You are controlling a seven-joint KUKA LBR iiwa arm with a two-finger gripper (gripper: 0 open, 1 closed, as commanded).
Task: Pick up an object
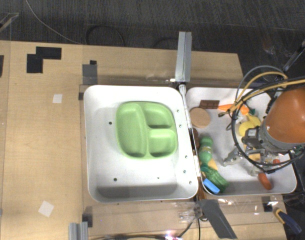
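The right bin point(227, 194) holds several small objects. A tan round disc point(200, 117) and a brown block point(209, 104) lie at its back left. A green piece point(206, 149), a green and yellow piece point(212, 174) and a blue piece point(210, 186) run down its left side. An orange stick point(225, 106) and yellow pieces point(247, 126) lie at the back, and a red-orange piece point(265, 181) at the front right. My gripper point(248, 158) hangs low over the bin's right half, under the orange band point(291, 116), which hides much of it. I see no object held in it.
The left bin point(99, 149) holds a green divided plate point(145, 129). A metal post point(183, 59) stands at the back between the bins. Yellow and black cables point(252, 84) loop over the right bin's back corner. Bare wooden bench point(37, 134) lies to the left.
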